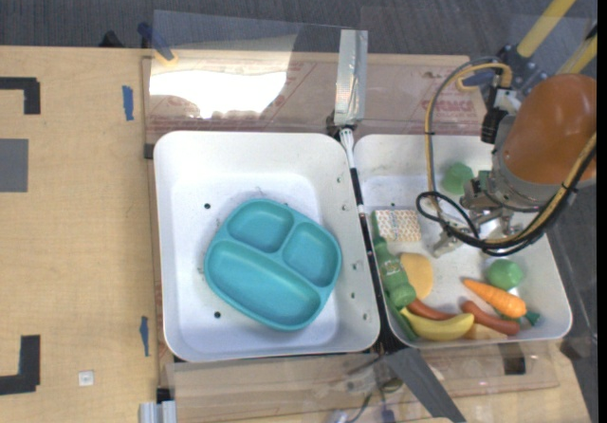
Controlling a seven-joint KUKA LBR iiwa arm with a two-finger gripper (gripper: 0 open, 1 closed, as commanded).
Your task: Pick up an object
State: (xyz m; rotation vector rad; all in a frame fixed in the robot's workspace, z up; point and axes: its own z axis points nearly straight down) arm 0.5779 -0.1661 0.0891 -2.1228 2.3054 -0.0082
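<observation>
My gripper [451,239] hangs low over the middle of the right bin [560,303], under the arm's orange band and a loop of black cable. Toy food lies around it. A tan waffle piece [398,224] is to its left and a yellow-orange slice [417,272] is below left. A carrot [494,296] and a green ball [505,272] lie to its lower right. A banana [439,324] rests along the front wall. Another green piece [458,174] sits behind the gripper. Nothing shows held in the gripper.
A teal divided plate [273,263] lies in the left bin [180,174]. A red sausage [487,319] lies by the carrot. Green pieces [395,284] line the right bin's left wall. A metal divider post [349,89] stands behind the two bins.
</observation>
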